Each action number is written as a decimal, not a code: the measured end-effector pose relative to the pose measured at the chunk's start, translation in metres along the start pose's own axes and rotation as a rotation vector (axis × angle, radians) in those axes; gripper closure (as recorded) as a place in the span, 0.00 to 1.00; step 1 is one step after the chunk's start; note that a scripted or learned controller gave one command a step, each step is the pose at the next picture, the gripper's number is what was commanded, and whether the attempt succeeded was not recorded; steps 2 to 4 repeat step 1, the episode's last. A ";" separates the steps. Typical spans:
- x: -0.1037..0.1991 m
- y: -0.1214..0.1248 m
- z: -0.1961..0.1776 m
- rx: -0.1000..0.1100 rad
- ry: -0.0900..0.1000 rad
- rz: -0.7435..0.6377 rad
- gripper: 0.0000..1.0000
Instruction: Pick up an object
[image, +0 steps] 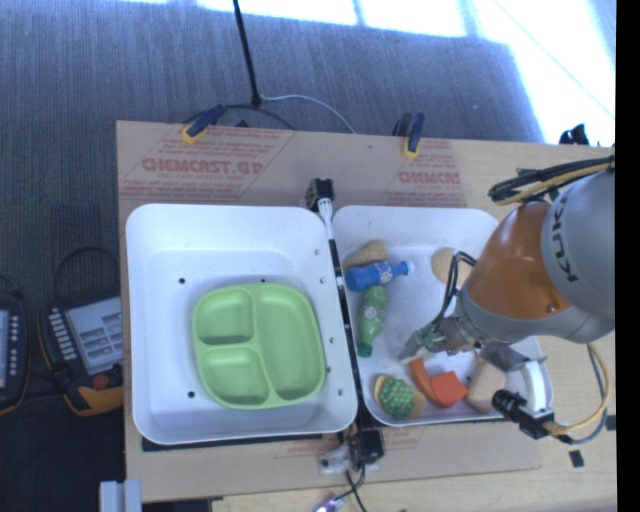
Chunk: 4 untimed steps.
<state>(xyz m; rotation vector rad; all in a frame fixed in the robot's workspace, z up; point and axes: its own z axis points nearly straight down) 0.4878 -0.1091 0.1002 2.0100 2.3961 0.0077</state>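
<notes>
Orange plastic wedge-shaped toy (440, 385) lies in the near part of the right white bin (400, 222), just below the hand (432, 340). Grey metal parts of the hand hang over it at the end of the grey arm with its orange band (515, 272), which covers much of this bin's right side; whether the hand is wide, narrow or holding anything cannot be told at this angle. Left of the orange toy sits a green and yellow rounded toy (396, 396). Farther back lie a green plastic bottle (370, 318) and a blue plastic bottle with a white label (375, 273), close together near the bin's left wall, with a tan rounded piece (369, 252) just behind them. Across the divider, the left white bin (160, 250) holds a light green divided plate (259, 343). Both bins rest on the brown table (200, 165).
</notes>
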 end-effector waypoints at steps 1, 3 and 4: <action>0.040 0.004 -0.084 0.015 0.006 0.248 1.00; 0.040 0.004 -0.084 0.015 0.006 0.248 1.00; 0.040 0.004 -0.084 0.015 0.006 0.248 1.00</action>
